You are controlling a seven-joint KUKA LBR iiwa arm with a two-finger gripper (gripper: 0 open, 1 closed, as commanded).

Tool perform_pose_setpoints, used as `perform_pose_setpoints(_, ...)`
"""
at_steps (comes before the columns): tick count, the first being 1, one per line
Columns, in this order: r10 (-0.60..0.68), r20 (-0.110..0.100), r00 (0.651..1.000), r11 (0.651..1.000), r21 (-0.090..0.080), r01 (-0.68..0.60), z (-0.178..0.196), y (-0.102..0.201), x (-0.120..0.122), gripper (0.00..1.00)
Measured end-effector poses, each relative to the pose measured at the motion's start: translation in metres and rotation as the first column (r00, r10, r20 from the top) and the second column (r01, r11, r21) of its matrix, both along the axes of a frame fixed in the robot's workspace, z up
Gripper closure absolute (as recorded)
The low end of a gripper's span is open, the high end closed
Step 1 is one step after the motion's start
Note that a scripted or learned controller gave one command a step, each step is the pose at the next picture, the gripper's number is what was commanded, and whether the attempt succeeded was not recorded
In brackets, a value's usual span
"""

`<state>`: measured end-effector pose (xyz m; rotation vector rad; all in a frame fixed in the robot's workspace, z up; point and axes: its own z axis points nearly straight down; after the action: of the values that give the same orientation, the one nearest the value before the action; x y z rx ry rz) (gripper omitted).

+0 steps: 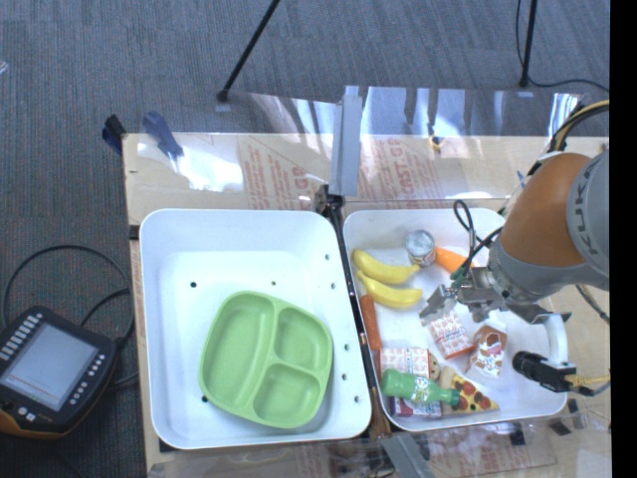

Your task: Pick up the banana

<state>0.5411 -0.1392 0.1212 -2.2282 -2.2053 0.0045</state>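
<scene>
Camera view puts the banana (390,279) in the right bin (537,406), upper-left part, just left of the gripper (445,302) and apart from it. Two yellow pieces lie stacked, long axes running from upper left to lower right. The gripper's fingers spread apart above a small snack packet (451,336), gripping nothing. The arm (552,232) hides the bin's right side.

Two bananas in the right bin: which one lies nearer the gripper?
The lower banana, whose right tip points toward the gripper; the upper banana sits farther back.
</scene>
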Motion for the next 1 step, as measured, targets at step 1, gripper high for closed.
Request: perform_pose_setpoints(1, 0.220, 0.004, 0.975, 0.975, -0.001, -0.220, -0.0347, 0.0074, 0.0664, 0.00)
